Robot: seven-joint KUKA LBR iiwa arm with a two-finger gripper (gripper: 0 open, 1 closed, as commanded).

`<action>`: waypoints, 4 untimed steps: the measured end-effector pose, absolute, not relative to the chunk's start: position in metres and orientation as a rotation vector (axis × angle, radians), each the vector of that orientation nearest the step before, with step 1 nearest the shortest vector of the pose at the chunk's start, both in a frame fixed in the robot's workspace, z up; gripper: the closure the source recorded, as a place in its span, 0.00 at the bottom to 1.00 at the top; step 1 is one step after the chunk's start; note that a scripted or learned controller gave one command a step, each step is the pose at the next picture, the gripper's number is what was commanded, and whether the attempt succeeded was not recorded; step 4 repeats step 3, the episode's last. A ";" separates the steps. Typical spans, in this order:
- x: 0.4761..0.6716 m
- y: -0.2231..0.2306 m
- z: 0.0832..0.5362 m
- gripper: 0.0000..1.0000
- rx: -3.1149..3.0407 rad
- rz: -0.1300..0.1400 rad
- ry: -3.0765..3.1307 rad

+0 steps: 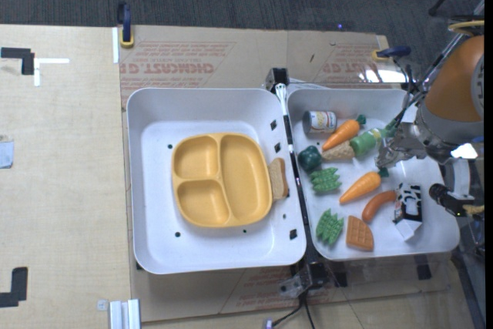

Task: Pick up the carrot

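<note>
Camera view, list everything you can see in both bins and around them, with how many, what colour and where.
Divided plate: 1, yellow, middle of left bin.
Bread slice: 1, tan, at the plate's right edge.
Carrots: 2, orange; one at the top of right bin, one in its middle.
Can: 1, pale label, top left of right bin.
Green bottle: 1, beside the upper carrot.
Dark green vegetable: 1, left side.
Leafy greens: 2, green; and.
Sausage: 1, orange-red, lower right.
Waffle: 1, orange, bottom.
Black-and-white carton: 1, right side.
Clamps: 2, blue-yellow;.
Hand: 1, grey, over right bin.
</note>
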State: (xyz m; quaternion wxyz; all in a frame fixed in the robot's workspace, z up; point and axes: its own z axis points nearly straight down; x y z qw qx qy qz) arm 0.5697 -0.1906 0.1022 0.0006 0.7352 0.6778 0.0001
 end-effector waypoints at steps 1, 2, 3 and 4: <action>0.570 -0.191 0.102 0.00 2.309 0.000 2.128; 0.532 -0.163 0.091 0.00 2.434 -0.003 1.990; 0.534 -0.164 0.101 1.00 2.436 -0.002 1.984; 0.534 -0.164 0.101 1.00 2.436 -0.002 1.984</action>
